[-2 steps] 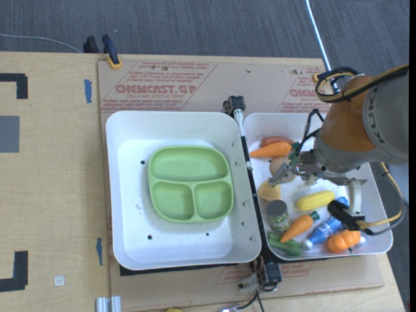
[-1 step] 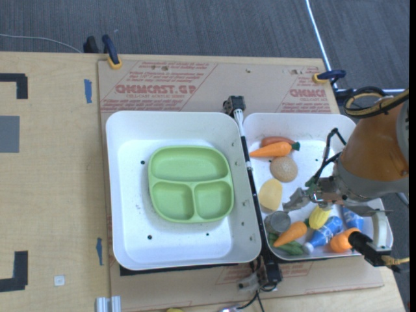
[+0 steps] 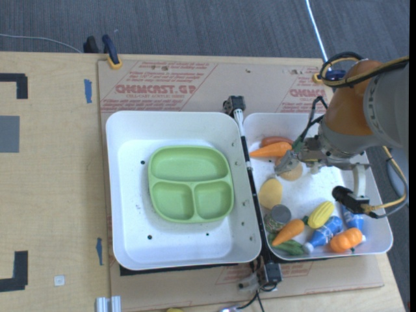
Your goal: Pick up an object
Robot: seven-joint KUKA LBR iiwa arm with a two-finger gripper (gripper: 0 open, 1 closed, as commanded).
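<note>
1. Gripper point(image 3: 289, 163): low inside the right bin point(image 3: 383, 239), at its upper-left area; whether the fingers are released or clenched cannot be told.
2. Candidate objects: orange carrot point(image 3: 270, 150) just left of the gripper; pale round item point(image 3: 292, 171) directly beneath it; yellow lemon point(image 3: 270, 191) below.
3. Further stock: corn cob point(image 3: 320, 214), second carrot point(image 3: 288, 231), small pumpkin point(image 3: 345, 240).
4. Left bin point(image 3: 123, 194): holds green divided plate point(image 3: 190, 183).
5. Step, judged: descent onto an object. Next calls for a firm close, then a straight lift.
</note>
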